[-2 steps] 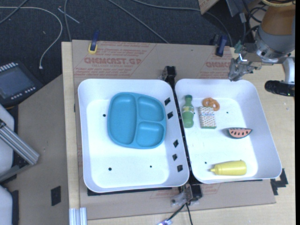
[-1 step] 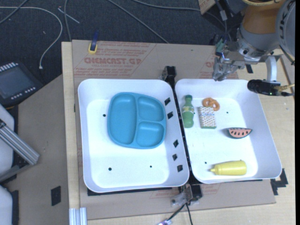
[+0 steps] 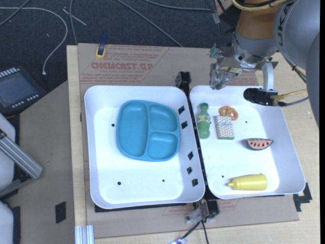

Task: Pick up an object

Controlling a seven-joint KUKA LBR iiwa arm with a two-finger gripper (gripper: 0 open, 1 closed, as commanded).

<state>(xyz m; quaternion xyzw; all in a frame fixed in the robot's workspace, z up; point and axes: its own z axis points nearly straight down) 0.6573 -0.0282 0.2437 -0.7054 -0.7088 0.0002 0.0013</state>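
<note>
Gripper [image 3: 220,80] above far edge of right bin [image 3: 289,156], jaw state unclear; pretzel [image 3: 228,112], green bottle [image 3: 203,120] just below.

Floor: dark grey carpet [image 3: 30,39] around the worktop, crossed by thin pale loose cables [image 3: 56,22].
Worktop: flat brown cardboard sheet with red printed lettering [image 3: 129,62] lying over a tan surface.
Left edge: small black screen device [image 3: 18,88], and below it a slanted silver metal rail [image 3: 20,154].
Light: even, soft, no hard shadows.
</note>
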